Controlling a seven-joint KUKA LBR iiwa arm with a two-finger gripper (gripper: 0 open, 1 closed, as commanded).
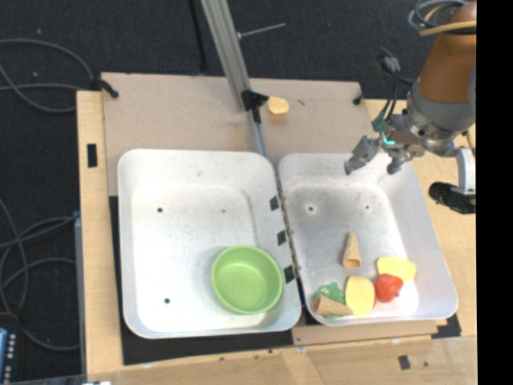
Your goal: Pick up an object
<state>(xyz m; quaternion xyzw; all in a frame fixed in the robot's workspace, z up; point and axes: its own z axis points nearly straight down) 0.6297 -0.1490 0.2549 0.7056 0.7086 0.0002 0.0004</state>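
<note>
- Dark carpet with loose cables surrounds the table (184, 111), which carries two shallow white bins side by side.
- Left bin (152, 191): holds a green bowl (247, 278), upright, near its front right corner.
- Right bin (417, 215): objects are clustered at its front edge. A tan cone (352, 251) lies just behind a yellow piece (361, 294), a red piece (388, 287) and a second yellow piece (398, 268). A green-and-tan item (329, 299) rests at the left of this cluster.
- A small yellow object (278, 106) lies on the table behind the bins, beside a slanted metal rail (226, 42).
- Claw (375, 158): positioned above the rear right of the right bin, well apart from the cluster. Fingers are spread, released, with nothing between them.
</note>
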